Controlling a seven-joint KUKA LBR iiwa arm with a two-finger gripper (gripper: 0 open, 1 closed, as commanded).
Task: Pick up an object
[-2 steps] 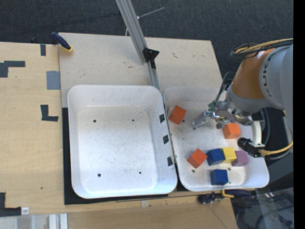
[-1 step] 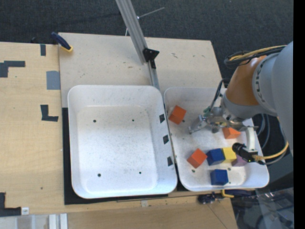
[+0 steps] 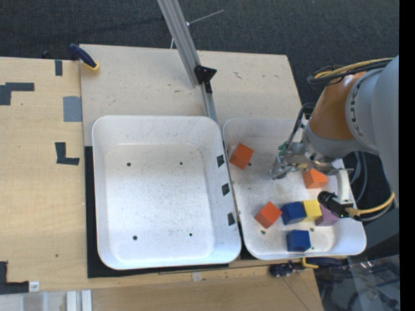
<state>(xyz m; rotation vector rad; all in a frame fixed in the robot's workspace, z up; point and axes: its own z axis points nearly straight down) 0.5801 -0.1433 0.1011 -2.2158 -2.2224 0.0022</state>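
Observation:
The right bin holds several small blocks. An orange block lies near its left wall. Another orange block sits lower, beside a blue block and a yellow block. A second blue block rests near the front rim, and a purple block is partly hidden at the right. My gripper hangs low over the bin's middle, just left of a third orange block. Nothing shows between its fingers.
The left bin stands beside the right one. A slanted metal pole with a black clamp crosses the bench behind the bins. A blue and yellow tool lies at the bench's far left corner. Yellow cables loop at the right.

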